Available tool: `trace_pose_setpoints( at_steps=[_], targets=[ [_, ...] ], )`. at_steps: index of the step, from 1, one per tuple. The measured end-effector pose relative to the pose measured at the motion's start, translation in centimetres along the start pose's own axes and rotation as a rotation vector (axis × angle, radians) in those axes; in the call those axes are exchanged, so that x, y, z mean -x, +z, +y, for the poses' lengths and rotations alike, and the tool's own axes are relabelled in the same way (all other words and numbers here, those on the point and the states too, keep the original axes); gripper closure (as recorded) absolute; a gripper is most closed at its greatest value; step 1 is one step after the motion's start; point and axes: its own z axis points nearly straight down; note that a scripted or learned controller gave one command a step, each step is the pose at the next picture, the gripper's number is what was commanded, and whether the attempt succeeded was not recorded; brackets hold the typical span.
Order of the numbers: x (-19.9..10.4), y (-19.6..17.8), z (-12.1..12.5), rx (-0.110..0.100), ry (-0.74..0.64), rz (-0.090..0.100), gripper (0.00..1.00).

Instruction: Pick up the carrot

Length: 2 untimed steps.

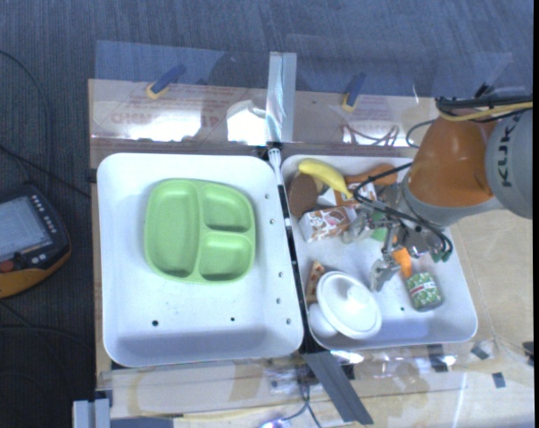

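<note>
Carrot (402,260) touching gripper (387,259) (right bin (461,328)), grip unclear.

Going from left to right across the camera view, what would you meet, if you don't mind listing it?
Handheld pendant → green divided plate → white bowl → carrot → green can → arm's orange band.

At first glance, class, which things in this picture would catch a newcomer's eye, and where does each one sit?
The bright green divided plate stands out, lying alone in the left bin. The grey and orange arm reaches over the crowded right bin, its hand low above a small orange carrot. A yellow banana lies at that bin's far end and a white bowl near its front.
</note>
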Motion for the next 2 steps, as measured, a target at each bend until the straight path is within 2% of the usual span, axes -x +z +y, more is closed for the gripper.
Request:
trace_pose_setpoints(
  at_steps=[1, 2],
  targets=[
    [0.3, -1.2, 0.0, -0.005, -0.001, -0.01, 1.0],
    [0.7, -17.6, 3.9, 0.002, 0.185, -0.005, 1.0]
  ],
)
